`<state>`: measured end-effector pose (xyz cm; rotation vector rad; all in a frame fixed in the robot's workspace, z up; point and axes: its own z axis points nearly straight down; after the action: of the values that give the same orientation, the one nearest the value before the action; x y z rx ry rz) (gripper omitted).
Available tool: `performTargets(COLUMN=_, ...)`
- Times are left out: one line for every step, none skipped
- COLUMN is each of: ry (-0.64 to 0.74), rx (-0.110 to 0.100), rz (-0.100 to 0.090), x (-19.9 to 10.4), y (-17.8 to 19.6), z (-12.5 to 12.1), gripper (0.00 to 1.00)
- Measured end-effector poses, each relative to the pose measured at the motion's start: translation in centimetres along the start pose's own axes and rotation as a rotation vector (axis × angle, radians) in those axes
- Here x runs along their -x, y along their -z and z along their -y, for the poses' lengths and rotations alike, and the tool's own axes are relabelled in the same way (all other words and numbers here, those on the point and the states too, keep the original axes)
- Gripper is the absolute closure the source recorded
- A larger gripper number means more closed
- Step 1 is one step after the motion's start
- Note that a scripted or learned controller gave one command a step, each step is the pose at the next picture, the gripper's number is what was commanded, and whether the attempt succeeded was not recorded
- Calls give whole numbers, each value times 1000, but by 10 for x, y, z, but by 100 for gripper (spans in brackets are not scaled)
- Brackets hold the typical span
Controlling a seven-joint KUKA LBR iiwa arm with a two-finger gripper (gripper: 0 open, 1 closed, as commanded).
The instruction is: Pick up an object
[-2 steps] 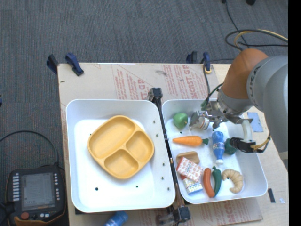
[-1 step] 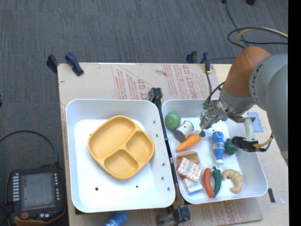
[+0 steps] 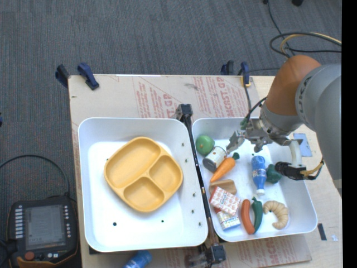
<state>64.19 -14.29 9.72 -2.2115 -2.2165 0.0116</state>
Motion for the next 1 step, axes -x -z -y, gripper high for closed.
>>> performTargets(ry=-3, rx=8, rz=4, x=-59, y=-10, z=-1, gripper=0)
